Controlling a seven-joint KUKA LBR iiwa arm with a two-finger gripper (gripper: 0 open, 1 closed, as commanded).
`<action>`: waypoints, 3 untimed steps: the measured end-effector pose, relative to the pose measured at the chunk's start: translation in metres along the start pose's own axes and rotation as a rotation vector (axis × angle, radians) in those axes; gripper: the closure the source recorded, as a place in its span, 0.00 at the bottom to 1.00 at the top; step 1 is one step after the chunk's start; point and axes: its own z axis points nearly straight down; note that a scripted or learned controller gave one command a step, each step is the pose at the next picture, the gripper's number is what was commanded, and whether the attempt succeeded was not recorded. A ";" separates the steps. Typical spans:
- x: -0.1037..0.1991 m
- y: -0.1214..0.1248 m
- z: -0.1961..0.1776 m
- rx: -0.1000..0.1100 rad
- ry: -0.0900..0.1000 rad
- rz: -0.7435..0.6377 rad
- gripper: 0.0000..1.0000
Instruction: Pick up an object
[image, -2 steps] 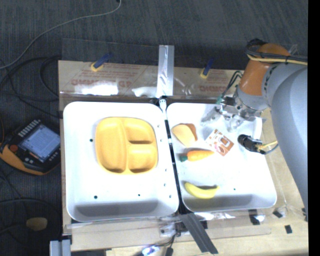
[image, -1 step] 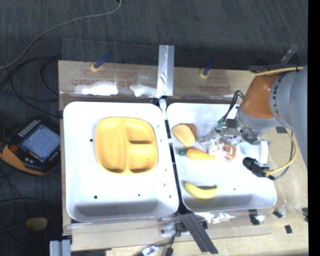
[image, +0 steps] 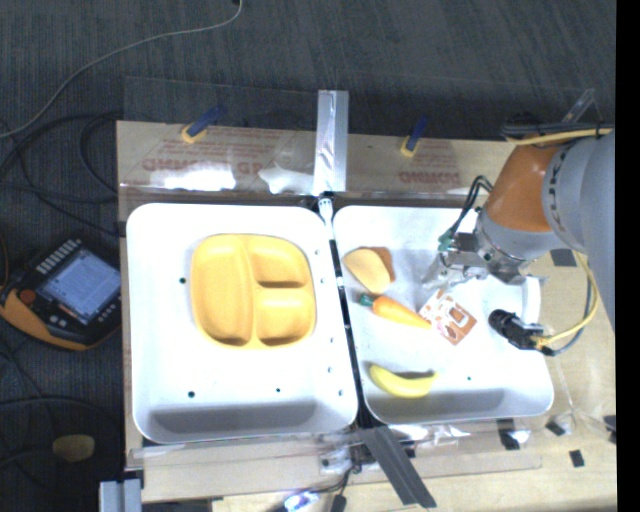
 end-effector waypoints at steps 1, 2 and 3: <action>0.000 -0.001 0.002 0.003 0.000 0.000 0.00; 0.002 -0.038 0.010 0.001 -0.002 0.048 0.00; 0.001 -0.036 0.000 -0.003 -0.001 0.048 1.00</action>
